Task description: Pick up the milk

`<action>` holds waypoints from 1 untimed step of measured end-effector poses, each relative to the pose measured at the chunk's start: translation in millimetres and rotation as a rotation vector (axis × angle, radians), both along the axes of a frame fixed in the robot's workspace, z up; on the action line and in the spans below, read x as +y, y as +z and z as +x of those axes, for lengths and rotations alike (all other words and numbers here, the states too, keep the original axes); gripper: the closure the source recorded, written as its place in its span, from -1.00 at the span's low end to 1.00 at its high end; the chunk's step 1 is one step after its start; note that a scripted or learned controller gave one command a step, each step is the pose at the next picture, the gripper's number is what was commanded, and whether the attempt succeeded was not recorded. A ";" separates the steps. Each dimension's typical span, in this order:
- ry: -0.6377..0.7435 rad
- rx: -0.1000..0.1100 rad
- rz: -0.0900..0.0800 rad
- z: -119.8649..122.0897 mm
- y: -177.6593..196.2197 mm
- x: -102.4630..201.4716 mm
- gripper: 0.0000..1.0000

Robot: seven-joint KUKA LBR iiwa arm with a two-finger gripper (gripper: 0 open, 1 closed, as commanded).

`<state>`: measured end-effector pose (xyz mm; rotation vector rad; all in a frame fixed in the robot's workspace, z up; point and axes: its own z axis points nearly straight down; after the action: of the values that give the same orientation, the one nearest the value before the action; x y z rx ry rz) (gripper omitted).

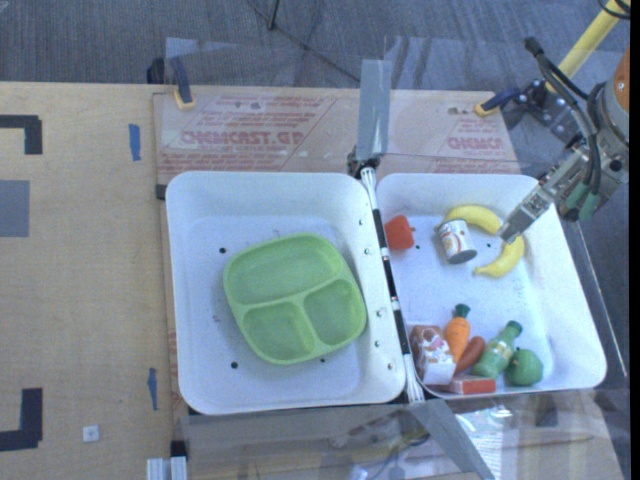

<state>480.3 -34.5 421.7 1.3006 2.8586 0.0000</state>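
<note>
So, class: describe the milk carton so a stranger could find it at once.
Look in the right-hand white bin, at its near-left corner. The milk carton lies there, just left of the carrot. It is the only boxy item, white with red-brown print.

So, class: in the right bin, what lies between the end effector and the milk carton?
In the camera view, the banana, the can and a carrot lie between the end effector and the milk carton.

Left bin (190,298): divided plate (293,297). Right bin (570,298): can (456,240) beside banana (492,240) at rear; milk (433,356), carrot (457,332), bottle (499,348) clustered at front.
</note>
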 end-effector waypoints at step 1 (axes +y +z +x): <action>-0.061 -0.002 0.000 -0.2 -92.5 -39.0 1.00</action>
<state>480.1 -73.5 329.2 1.3870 2.8155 0.0007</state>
